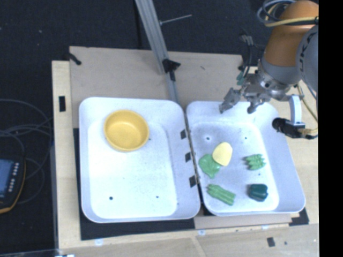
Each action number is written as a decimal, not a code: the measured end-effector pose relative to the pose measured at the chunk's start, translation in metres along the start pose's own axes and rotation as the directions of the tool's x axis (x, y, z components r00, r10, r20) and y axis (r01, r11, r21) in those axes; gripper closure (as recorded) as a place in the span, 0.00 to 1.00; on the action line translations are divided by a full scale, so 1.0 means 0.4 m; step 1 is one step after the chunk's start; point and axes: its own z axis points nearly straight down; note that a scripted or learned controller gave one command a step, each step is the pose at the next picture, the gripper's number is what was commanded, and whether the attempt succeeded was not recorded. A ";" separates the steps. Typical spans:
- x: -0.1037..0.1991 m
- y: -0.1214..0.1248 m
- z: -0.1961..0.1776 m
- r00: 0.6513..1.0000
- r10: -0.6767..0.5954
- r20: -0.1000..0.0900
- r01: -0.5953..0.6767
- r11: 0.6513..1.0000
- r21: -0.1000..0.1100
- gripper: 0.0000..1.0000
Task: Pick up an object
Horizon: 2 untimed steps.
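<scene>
Hovering at the right bin's (278,143) twelve o'clock rim, the tool (237,106) was spread open and empty, so no object was yet picked.

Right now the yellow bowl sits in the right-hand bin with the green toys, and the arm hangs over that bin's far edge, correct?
Not quite. The camera view shows the yellow bowl in the left bin, by itself. The green toys lie in the right bin, and the arm does hang over that bin's far edge.

A robotics lab: a plywood bench (118,71) on dark carpet bears two white bins (91,159), with an aluminium mast (151,25) at the far side and a teach pendant (9,178) left.
</scene>
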 end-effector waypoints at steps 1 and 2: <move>-0.023 0.006 0.119 1.000 0.001 0.001 -0.001 1.000 0.004 0.00; -0.051 0.001 0.248 1.000 0.001 0.001 -0.001 1.000 0.005 0.00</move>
